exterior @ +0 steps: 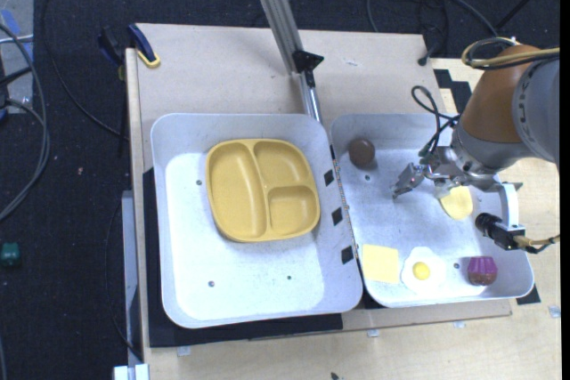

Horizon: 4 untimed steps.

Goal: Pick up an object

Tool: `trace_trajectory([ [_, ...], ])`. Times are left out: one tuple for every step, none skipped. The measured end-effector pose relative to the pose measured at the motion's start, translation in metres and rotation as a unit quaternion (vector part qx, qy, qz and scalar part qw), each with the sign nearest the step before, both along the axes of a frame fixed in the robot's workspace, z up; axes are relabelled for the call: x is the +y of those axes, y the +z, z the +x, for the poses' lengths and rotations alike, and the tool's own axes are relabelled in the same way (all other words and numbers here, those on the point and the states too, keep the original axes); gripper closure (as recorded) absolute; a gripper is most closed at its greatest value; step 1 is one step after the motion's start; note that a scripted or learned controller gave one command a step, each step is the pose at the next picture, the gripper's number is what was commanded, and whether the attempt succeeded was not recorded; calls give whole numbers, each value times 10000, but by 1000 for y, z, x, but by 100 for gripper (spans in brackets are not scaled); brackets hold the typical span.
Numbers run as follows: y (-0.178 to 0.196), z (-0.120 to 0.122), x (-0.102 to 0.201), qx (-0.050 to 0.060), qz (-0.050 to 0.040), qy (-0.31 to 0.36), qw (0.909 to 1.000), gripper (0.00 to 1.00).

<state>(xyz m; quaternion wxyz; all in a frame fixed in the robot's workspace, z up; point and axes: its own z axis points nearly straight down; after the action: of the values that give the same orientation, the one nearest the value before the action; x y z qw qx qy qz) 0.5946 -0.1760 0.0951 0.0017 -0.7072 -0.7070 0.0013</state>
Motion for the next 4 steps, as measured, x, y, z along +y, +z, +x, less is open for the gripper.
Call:
trace_trajectory([
  [14,2,0,-33,-10,3,10000,100],
  [77,-1,0,-54,-14,12,10000,100],
  [126,9,4,-57,-15,22,10000,100],
  [169,10,5,-55,-14,20,10000,100],
])
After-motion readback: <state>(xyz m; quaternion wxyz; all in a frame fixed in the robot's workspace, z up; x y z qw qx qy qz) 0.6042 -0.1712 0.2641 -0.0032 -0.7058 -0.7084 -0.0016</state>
